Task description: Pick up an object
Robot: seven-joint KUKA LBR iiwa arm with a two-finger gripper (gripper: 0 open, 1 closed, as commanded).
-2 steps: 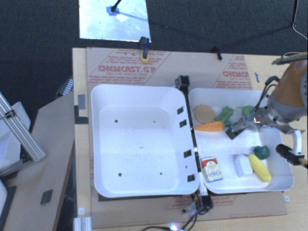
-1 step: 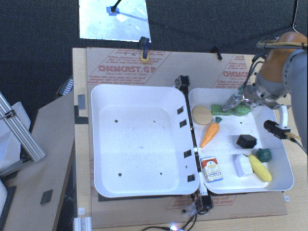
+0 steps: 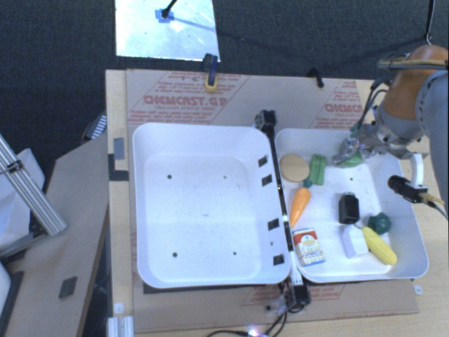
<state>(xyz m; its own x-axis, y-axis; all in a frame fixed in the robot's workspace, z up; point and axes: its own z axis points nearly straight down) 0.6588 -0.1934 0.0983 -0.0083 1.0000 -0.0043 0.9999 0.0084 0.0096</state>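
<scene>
The right bin (image 3: 414, 258) holds several toy items: a tan round piece (image 3: 295, 167), a green pickle-like piece (image 3: 318, 169), an orange carrot (image 3: 299, 204), a black block (image 3: 349, 208), a red and white box (image 3: 309, 247), a white block (image 3: 354, 242), a yellow corn cob (image 3: 379, 245) and a dark green piece (image 3: 380, 222). My gripper (image 3: 349, 152) is low at the bin's far side, right of the pickle-like piece. A light green item (image 3: 356, 159) lies right under it, partly hidden.
The left bin (image 3: 151, 258) sits beside the right one, with a black divider (image 3: 277, 188) between them. A black and white fitting (image 3: 407, 185) hangs over the right bin's right rim. The grey arm (image 3: 414, 97) comes in from the upper right.
</scene>
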